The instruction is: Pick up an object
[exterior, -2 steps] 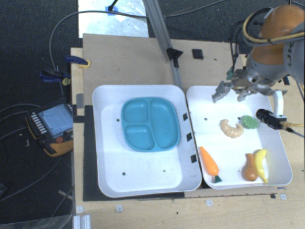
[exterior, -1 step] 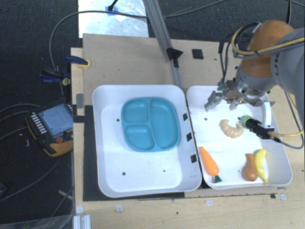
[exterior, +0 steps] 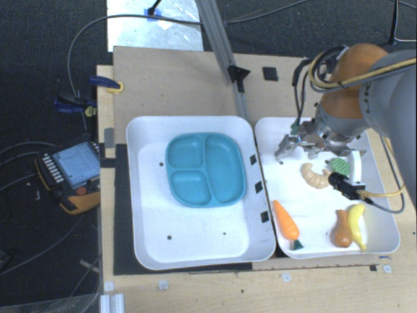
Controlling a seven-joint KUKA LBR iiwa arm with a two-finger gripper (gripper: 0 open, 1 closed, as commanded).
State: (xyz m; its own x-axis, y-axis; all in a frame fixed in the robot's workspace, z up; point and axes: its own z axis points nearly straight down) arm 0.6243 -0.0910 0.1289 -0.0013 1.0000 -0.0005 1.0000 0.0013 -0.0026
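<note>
Nearest the camera, along the front of the right-hand shallow white bin [exterior: 391,243], lie three toy foods: a small orange plastic carrot [exterior: 285,221] with a dark green tip, slanting by the bin's left wall; a brown pear-shaped piece [exterior: 341,231] with a narrow neck pointing up the frame; and, touching that piece on its right, a curved yellow plastic banana [exterior: 357,224]. A little farther back, near the middle of the same bin, a pale cream, crescent-shaped pastry-like piece [exterior: 315,177] lies apart from the others, and just to its right sits a green ridged item [exterior: 339,165] beside a white strip; its exact kind is hard to tell. The left-hand shallow white bin [exterior: 151,237] holds a light blue plastic plate with three compartments [exterior: 206,169], set toward that bin's far half. Beyond the cream piece, at the back of the right bin, the grey metal claw [exterior: 287,145] hangs low, just off the bin's left wall, pointing leftward; whether its fingers are parted or closed cannot be told, and nothing is seen between them. Behind it rises the grey arm with its orange band [exterior: 355,62], wrapped in yellow and black cables, above the brown table [exterior: 169,83].
</note>
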